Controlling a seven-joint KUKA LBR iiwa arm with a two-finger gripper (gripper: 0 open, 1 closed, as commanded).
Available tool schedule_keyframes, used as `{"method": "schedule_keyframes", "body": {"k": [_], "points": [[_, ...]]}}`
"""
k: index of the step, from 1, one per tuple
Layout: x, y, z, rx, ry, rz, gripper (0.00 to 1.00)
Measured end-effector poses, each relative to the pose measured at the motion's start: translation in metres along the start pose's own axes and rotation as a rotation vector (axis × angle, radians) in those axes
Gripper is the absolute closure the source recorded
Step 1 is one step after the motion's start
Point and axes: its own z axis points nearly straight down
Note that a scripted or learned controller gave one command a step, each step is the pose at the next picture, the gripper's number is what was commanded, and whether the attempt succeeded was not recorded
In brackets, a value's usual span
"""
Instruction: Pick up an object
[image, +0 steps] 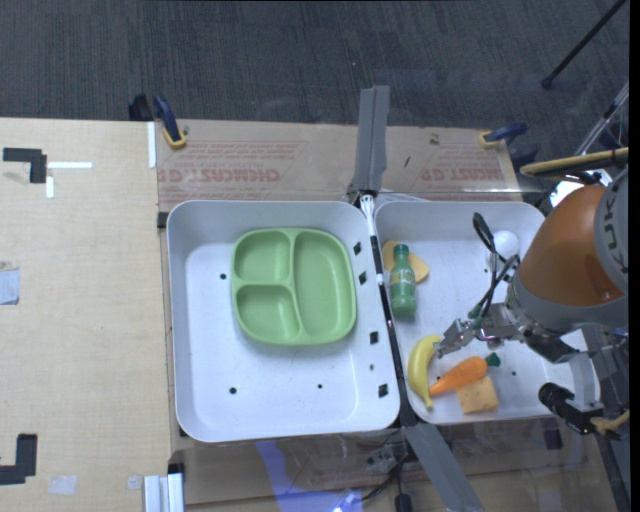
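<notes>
The right bin (445, 215) holds a yellow banana (420, 368), an orange carrot (460, 376), a tan bread-like block (479, 398) and a green bottle (402, 282) lying on its side. My gripper (463, 337) hangs low over the bin's front half, just above the carrot and to the right of the banana. Nothing shows in its grasp. The arm's orange band (570, 255) covers the bin's right side.
A green divided plate (294, 286) lies in the left bin (200, 330). A yellow flat piece (419, 267) sits behind the bottle. Near the right bin's back are a white ball (506, 242) and a dark utensil (483, 231). A ridge (378, 300) separates the bins.
</notes>
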Motion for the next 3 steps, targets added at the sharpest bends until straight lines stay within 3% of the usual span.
{"method": "schedule_keyframes", "body": {"k": [1,2,3], "points": [[0.014,-0.007,0.023,-0.002,-0.002,-0.184,0.00],[0.013,-0.006,0.014,-0.002,-0.001,-0.180,1.00],[0.061,-0.003,-0.076,0.000,-0.002,-0.174,1.00]]}}
